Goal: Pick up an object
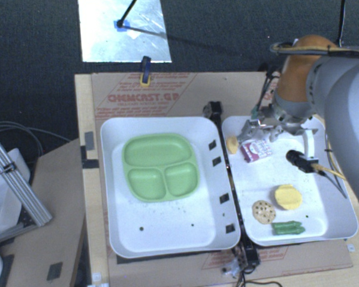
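Camera view | gripper blurred above pink packet | arm cropped right

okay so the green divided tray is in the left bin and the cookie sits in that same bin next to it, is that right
Not quite. The green divided tray is in the left bin, but the cookie lies in the right bin, near the yellow round piece, as the camera view shows.

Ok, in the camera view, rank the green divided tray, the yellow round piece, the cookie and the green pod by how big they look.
1. Green divided tray, by far the largest.
2. Yellow round piece.
3. Cookie and green pod: too close to rank; the pod is longer, the cookie wider.
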Motion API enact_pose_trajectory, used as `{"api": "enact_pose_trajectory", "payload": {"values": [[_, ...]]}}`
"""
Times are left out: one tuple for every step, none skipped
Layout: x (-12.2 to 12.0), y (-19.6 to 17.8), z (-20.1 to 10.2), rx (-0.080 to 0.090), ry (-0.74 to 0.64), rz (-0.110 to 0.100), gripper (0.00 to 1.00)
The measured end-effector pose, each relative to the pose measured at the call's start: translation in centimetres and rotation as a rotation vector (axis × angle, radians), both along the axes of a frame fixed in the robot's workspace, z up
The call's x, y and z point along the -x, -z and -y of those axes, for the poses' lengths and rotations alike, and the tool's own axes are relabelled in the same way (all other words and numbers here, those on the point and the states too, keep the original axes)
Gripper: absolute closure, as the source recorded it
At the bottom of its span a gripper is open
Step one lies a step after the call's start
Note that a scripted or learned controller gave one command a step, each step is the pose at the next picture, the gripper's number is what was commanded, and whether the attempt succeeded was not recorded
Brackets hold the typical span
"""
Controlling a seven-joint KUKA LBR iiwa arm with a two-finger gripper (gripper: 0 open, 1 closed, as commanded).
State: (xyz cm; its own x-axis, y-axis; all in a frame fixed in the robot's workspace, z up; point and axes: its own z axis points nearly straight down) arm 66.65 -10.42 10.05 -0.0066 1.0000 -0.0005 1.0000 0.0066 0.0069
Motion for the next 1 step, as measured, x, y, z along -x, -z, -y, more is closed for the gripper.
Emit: {"api": "enact_pose_trajectory", "payload": {"values": [[6.3, 1.72, 1.63, -0.001, 0.008, -0.011, 0.0]]}}
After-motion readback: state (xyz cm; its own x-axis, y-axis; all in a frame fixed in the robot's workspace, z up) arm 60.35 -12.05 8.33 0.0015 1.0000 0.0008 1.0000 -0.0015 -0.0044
